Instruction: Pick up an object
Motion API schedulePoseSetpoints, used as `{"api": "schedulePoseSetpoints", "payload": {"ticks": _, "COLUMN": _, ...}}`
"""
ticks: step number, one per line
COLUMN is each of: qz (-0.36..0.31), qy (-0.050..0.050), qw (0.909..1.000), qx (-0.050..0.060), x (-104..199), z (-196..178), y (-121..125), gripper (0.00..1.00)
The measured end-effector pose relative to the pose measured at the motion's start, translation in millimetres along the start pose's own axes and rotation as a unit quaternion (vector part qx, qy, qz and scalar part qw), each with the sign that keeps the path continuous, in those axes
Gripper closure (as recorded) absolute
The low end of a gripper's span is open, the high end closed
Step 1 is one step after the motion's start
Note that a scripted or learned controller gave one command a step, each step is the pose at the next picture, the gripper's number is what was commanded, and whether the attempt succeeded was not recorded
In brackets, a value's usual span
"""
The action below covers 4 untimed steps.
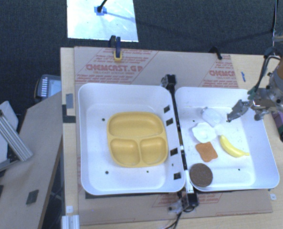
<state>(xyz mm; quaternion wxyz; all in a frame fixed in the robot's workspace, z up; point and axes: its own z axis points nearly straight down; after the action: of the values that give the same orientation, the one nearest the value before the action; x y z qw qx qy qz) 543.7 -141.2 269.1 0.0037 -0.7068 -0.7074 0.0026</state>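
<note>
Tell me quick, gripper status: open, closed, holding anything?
Gripper: over the right bin, above the toy food; whether it is open or closed cannot be told, and nothing is seen held.

From my overhead camera I see two white bins side by side, the left bin (91, 128) holding a yellow divided tray (135, 138), the right bin (260, 161) holding a banana (232, 147), toast (206, 151), a fried egg (204, 131) and a brown cookie (201, 174), with the gripper (237, 111) above it.
</note>
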Motion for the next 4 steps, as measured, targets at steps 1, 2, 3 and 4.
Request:
{"api": "schedulePoseSetpoints", "payload": {"ticks": 1, "qz": -0.001, "qy": -0.001, "qw": 1.0000, "qx": -0.005, "x": 0, "z": -6, "y": 2, "gripper": 0.00}}
{"api": "schedulePoseSetpoints", "payload": {"ticks": 2, "qz": 0.000, "qy": -0.001, "qw": 1.0000, "qx": -0.003, "x": -8, "z": 42, "y": -3, "gripper": 0.00}}
{"api": "schedulePoseSetpoints", "payload": {"ticks": 3, "qz": 0.000, "qy": 0.000, "qw": 1.0000, "qx": -0.003, "x": -5, "z": 104, "y": 0, "gripper": 0.00}}
{"api": "schedulePoseSetpoints", "payload": {"ticks": 4, "qz": 0.000, "qy": 0.000, "qw": 1.0000, "qx": -0.003, "x": -8, "z": 147, "y": 0, "gripper": 0.00}}
